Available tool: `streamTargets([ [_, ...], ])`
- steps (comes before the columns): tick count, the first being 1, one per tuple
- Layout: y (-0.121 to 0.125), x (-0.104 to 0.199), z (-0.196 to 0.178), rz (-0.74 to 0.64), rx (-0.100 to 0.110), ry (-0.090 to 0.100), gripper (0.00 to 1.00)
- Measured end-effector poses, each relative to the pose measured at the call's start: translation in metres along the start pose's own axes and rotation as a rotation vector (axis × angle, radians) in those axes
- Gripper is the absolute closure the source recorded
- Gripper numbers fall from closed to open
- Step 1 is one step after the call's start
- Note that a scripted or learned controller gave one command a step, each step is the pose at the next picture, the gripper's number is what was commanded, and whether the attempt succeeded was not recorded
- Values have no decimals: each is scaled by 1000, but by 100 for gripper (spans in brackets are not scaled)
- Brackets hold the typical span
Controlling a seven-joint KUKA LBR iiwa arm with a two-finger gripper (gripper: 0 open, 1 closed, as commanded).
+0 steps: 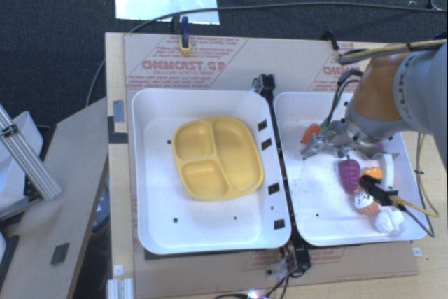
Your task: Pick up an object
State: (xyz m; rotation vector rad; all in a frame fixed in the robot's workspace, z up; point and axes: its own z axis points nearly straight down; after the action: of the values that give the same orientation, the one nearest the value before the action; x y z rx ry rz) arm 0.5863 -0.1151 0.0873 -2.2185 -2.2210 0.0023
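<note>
My gripper is low over the left part of the right bin, with the grey arm and its orange band reaching in from the right. A small orange-red object lies just above the gripper's tip, very close to it; whether they touch is unclear. To the right of the gripper lies a purple object. Beyond it are a small orange piece, a white stick-like piece, a small white and red figure and a white lump.
The left bin holds a yellow divided plate in its middle. A black divider with clips runs between the bins. Bare white floor shows in the front left of the right bin.
</note>
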Motion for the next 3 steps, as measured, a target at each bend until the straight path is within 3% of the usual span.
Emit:
streamTargets([
  [1, 2, 0, -14, 0, -6, -1, 100],
  [3, 13, -2, -122, -3, -11, -2, 100],
])
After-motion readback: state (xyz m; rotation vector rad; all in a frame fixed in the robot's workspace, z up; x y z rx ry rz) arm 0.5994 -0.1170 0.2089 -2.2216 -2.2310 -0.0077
